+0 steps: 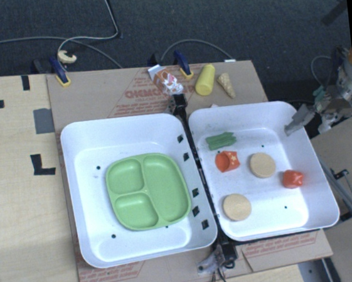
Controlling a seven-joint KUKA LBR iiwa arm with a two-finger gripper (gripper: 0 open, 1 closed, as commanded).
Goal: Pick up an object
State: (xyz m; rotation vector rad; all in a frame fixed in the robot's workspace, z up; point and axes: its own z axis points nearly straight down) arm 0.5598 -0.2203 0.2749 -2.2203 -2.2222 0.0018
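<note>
my pincer (300, 118) hangs at 2 o'clock over right bin (298, 218); grip state unreadable. green block (220, 140), two tan discs (262, 164) inside.

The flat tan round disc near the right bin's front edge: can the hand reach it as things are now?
Probably yes. The tan round disc lies flat with open white floor around it, apart from its neighbours, and nothing covers it. The hand is at the bin's far right rim.
</note>
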